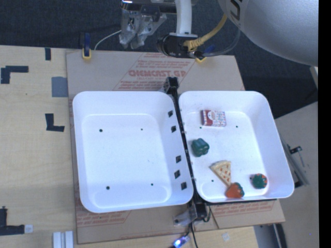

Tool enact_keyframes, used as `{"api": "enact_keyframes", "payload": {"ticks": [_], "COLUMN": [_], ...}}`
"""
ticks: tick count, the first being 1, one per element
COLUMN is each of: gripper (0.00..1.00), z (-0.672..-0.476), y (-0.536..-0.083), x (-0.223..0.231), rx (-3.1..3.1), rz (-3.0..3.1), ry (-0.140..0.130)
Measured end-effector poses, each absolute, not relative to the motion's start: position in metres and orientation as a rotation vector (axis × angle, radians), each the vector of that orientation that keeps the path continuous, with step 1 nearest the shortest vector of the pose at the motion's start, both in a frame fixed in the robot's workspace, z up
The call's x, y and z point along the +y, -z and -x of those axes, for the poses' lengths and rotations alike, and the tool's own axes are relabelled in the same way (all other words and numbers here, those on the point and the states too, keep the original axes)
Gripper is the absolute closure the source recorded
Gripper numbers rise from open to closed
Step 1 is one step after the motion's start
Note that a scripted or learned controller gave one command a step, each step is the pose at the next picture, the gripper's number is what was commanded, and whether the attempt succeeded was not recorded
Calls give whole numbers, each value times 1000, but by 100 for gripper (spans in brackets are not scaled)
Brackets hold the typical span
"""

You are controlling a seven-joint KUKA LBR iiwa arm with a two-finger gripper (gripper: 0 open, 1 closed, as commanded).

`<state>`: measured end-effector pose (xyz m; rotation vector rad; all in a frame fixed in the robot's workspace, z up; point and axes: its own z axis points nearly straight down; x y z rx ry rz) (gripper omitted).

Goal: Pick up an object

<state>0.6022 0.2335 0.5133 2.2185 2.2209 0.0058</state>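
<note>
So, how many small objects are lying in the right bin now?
5. A red-and-white packet near the far side, a dark green piece by the divider, a pizza slice, a red-orange item and a green-red one at the near edge. None appears hidden.

The tool [135, 32] is a pale grey metal assembly with short silvery fingers, blurred in detail. Above it sits a blocky grey mount. Just right of the tool stands a white cylindrical post ending in a black ring-shaped base. A yellow corrugated cable curves from that base up and to the right, meeting a small blue fitting. A thin white wire loops away to the tool's left. Far right of the tool bulges a large smooth grey arm link [274, 14], glossy, bearing part of a dark printed letter near its upper edge.
</note>
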Motion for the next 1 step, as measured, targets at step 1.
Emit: {"api": "enact_keyframes", "payload": {"ticks": [1], "gripper": [100], "z": [-542], "y": [-395], "x": [192], "rx": [2225], "rz": [-2228], "ry": [27]}}
